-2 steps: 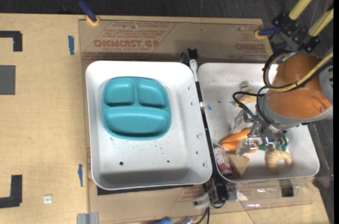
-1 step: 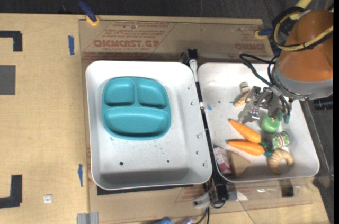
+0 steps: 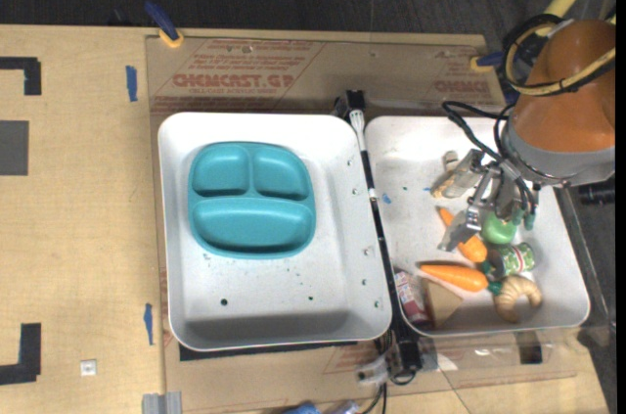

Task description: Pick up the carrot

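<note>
Cardboard-covered counter (image 3: 78, 207) under dark carpet, bearing two white bins side by side.

Fingers (image 3: 477, 218) low in the right bin (image 3: 411, 158), hard to tell whether apart or together, tips just above a small orange piece (image 3: 471, 249) and beside a green bottle (image 3: 501, 230). Orange-banded arm (image 3: 567, 89) reaching in from the right, wrist bent down. Carrot (image 3: 455, 277) lying flat near that bin's front, close below the fingers, ungripped, next to a tan mushroom-like toy (image 3: 516, 297). Left bin (image 3: 196, 304) holding a teal divided plate (image 3: 252, 199).
</note>
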`<state>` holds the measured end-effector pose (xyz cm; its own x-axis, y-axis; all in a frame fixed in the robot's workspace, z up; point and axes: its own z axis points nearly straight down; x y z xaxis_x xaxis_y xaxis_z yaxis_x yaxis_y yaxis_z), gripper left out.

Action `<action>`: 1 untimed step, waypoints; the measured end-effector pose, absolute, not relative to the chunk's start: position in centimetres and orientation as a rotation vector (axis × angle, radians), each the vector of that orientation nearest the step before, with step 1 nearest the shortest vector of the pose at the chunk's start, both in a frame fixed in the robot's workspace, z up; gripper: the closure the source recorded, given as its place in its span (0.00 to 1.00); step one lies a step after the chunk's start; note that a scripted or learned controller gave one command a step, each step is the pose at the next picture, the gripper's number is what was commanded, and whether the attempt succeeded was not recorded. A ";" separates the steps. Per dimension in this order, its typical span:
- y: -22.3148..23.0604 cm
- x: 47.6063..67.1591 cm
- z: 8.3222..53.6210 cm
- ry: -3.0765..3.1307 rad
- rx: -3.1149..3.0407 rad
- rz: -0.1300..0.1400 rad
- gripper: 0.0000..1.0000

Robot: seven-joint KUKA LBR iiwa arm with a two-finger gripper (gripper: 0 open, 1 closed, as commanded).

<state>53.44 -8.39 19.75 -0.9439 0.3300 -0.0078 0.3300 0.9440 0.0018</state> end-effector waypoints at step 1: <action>-10.1 52.9 9.8 3.073 0.589 0.001 0.00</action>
<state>52.95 -10.15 9.75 -0.9290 0.3699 -0.0117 0.3699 0.9291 0.0032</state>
